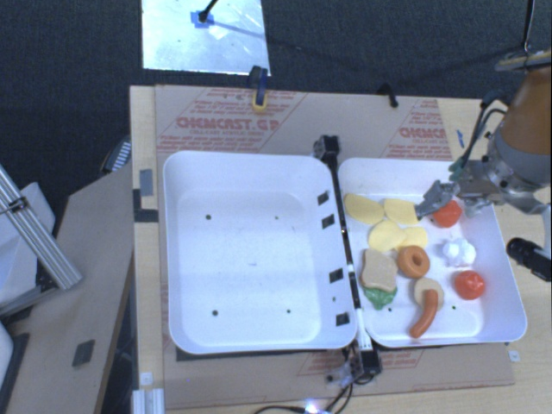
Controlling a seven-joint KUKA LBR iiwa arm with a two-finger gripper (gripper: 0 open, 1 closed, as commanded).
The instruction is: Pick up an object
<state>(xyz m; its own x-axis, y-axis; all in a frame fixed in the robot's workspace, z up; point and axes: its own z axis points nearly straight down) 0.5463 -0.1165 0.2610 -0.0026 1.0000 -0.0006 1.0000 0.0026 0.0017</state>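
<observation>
The right bin [500, 317] holds several toy foods. Pale yellow slices [384, 218] lie near its middle, with an orange donut [413, 260] below them. A sandwich with a green leaf [379, 276] sits by the divider, and a sausage in a bun [426, 307] lies near the front. A white lump [458, 251] and a red tomato [469, 284] rest at the right. My gripper [434, 202] hangs low over the bin's back part, just above and left of a second red piece [448, 216]. Nothing is visibly held.
The left bin [250, 248] lies beside the right one, separated by a black-clipped divider [338, 231]. A silver plate [203, 24] lies on the dark floor at the back. A yellow and blue clamp [258, 89] sits on the board's far edge.
</observation>
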